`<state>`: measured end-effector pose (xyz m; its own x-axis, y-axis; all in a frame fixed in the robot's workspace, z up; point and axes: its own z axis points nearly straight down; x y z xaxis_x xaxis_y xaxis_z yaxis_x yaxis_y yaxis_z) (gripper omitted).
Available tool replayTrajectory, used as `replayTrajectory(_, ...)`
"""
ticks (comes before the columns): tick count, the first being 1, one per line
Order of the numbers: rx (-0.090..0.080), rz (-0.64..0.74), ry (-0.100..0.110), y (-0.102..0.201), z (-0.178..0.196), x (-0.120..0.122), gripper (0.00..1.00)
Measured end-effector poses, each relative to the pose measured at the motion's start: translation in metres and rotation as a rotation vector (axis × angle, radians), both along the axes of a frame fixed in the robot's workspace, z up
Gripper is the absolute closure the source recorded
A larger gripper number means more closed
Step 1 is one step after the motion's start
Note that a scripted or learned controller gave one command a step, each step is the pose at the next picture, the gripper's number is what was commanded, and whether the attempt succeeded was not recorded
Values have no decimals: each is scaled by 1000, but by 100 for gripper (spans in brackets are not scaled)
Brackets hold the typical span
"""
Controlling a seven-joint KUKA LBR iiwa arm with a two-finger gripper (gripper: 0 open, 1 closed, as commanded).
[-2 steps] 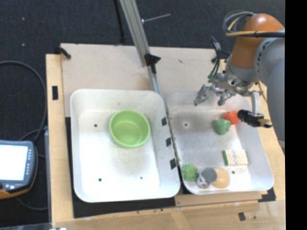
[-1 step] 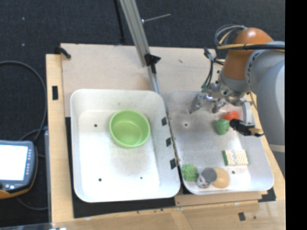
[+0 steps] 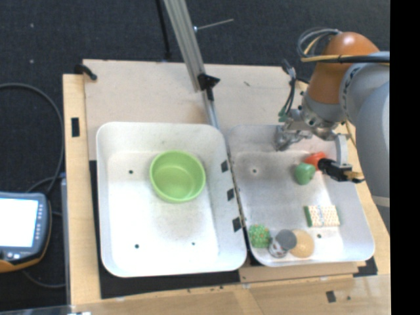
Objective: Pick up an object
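Dark carpet lay all around my wooden bench (image 3: pixel 131 90), which held two white bins side by side. My pincer (image 3: pixel 287 138) hung low over the far edge of the right bin (image 3: pixel 275 189), at about twelve o'clock in it. I could not tell how it stood, and nothing showed in it. A green ball (image 3: pixel 303 173) sat near, toward four o'clock from me, touching an orange thing (image 3: pixel 315 159). That ball looked easiest to reach. The green bowl (image 3: pixel 177 176) sat alone in the left bin (image 3: pixel 118 228).

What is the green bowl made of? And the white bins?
The green bowl looks like smooth matte plastic: even colour, thin rounded rim. The white bins look like moulded plastic too, with rounded corners and scuffed, speckled floors. I can't be certain from above.
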<state>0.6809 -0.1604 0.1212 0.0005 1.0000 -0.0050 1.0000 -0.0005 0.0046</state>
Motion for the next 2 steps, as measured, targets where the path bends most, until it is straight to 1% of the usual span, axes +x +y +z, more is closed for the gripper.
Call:
replayTrajectory(1,3,1,-4,-3,65,6,100)
replayTrajectory(2,3,4,-4,7,121,7,100)
